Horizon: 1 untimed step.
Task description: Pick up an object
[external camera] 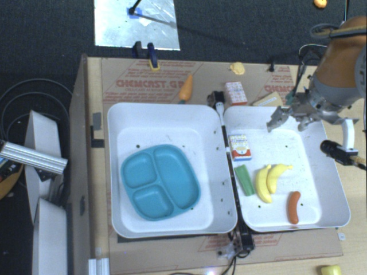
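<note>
place: likely robotics lab | evidence: bench [149,79], white bins [117,125], loose cables [34,96]

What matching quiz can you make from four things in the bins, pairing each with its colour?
Things:
1. tray
2. bananas
3. sausage
4. stick beside the bananas

Colours:
A. green
B. orange-red
C. blue
D. yellow

Pairs: 1-C, 2-D, 3-B, 4-A
</note>
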Motion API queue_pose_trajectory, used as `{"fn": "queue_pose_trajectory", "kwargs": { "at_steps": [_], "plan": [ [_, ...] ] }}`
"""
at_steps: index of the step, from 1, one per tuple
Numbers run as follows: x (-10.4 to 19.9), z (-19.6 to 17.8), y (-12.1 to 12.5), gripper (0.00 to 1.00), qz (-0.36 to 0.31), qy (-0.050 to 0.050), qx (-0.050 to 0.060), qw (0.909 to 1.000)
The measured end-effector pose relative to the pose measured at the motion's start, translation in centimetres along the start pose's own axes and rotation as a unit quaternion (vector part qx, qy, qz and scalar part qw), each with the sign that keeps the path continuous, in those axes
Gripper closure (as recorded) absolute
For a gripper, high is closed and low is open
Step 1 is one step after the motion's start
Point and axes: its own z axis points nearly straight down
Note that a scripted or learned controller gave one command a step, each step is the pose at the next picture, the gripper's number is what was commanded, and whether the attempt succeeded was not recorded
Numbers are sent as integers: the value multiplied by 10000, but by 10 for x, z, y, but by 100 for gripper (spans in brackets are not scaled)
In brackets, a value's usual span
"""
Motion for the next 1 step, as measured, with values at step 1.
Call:
{"fn": "queue_pose_trajectory", "kwargs": {
  "at_steps": [1],
  "plan": [
    [5,60,-77,0,21,13,48,10000]
  ]
}}
